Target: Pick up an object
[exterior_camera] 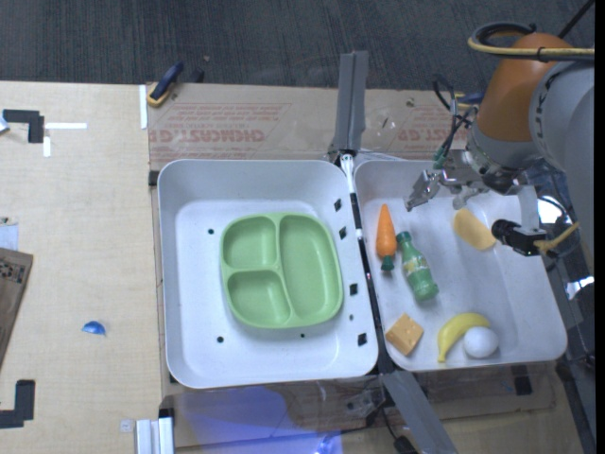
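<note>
Gripper [452, 189] sitting over right bin [529, 348] rear, grip state unreadable | carrot [385, 232], bottle [416, 268], banana [458, 331] lying in right bin | green tray [282, 270] sitting in left bin [189, 348]

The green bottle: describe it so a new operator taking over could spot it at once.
Find the right-hand white bin, the one the arm reaches over. Near its left wall an orange carrot lies lengthwise; the green bottle lies on its side just right of it and a little nearer the camera, cap toward the carrot. It is the bin's only green, labelled item, unlike the cheese wedge and banana below it.
</note>
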You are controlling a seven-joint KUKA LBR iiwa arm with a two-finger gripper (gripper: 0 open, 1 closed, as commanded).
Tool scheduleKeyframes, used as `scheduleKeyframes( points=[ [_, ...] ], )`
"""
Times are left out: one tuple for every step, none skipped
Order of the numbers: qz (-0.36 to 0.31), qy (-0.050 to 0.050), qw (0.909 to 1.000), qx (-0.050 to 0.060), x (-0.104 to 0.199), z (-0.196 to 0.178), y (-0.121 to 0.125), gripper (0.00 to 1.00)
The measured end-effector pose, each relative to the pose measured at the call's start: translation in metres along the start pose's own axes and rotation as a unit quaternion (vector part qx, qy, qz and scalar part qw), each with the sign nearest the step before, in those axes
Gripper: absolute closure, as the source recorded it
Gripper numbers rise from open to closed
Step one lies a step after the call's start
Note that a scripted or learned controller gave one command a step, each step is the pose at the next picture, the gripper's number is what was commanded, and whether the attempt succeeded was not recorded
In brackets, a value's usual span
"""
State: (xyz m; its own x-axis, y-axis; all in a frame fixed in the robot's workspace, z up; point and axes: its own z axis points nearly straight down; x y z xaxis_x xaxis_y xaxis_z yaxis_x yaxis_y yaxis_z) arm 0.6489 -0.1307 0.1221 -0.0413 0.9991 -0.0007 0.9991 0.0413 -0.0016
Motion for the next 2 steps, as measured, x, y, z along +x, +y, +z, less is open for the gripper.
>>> scheduleKeyframes(
  points=[
    [-0.017, 0.000, 0.9998, 0.000, 0.025, 0.031, -0.074, 0.00],
    [-0.042, 0.000, 0.9991, -0.002, 0.020, 0.029, -0.143, 0.00]
  ],
)
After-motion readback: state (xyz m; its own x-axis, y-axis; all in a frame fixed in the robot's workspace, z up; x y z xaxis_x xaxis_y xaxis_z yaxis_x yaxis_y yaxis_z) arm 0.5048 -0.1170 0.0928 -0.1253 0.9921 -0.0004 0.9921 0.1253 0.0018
